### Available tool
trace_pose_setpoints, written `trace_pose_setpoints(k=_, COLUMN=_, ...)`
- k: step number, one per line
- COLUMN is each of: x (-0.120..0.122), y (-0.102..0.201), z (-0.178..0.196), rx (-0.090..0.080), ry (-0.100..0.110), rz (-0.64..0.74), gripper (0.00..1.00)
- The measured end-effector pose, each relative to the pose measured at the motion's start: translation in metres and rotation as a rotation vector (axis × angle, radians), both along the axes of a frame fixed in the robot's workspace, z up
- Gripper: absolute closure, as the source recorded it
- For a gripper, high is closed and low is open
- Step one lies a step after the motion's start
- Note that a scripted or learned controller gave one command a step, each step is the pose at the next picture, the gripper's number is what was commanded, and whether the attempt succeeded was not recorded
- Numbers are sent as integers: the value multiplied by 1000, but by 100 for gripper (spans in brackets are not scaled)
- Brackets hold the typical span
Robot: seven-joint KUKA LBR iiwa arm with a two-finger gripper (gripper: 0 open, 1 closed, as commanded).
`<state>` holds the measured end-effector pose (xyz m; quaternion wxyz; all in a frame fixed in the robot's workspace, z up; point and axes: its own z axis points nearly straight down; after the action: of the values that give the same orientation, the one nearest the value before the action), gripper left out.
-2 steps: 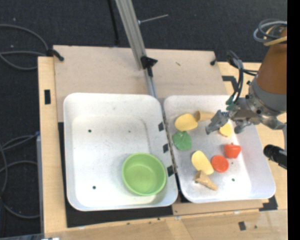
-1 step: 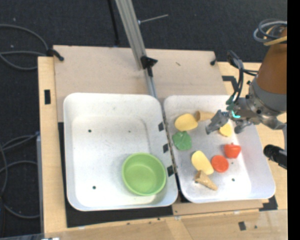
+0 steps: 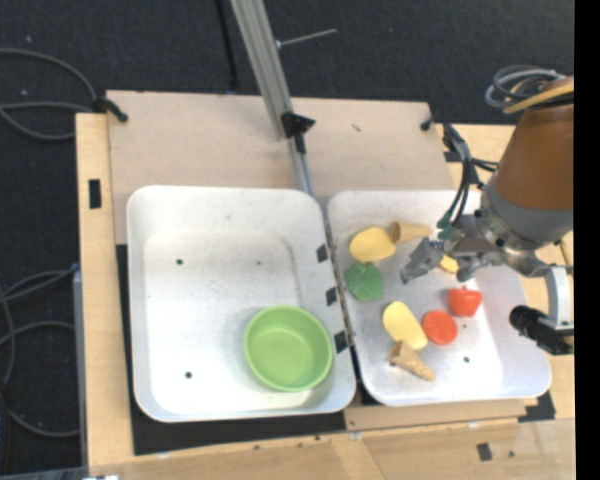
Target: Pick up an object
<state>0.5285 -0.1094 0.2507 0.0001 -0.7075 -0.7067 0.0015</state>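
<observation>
- the two-finger gripper [image 3: 427, 261] hangs over the upper middle of the right shallow white plastic bin [image 3: 510, 368], fingers [image 3: 417, 264] spread, pinching nothing.
- the left shallow white plastic bin [image 3: 180, 268] holds one round green plastic bowl [image 3: 288, 347] near its lower right corner; the rest of its floor is open room.
- count in the right bin: two yellow rounded pieces [image 3: 372, 245] [image 3: 404, 323], one green piece [image 3: 364, 282], two red pieces [image 3: 440, 327] [image 3: 465, 301], two tan pieces [image 3: 411, 232] [image 3: 412, 363].
- the upper yellow piece lies just left of the fingers, apart from them.
</observation>
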Motion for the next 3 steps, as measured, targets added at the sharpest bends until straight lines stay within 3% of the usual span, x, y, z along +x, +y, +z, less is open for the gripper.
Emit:
trace_pose_setpoints(k=2, x=-10, y=7, z=-106, rx=1, ry=2, rz=-1, gripper=0)
trace_pose_setpoints(k=3, x=-7, y=7, z=-93, rx=3, ry=-7, rz=-5, gripper=100)
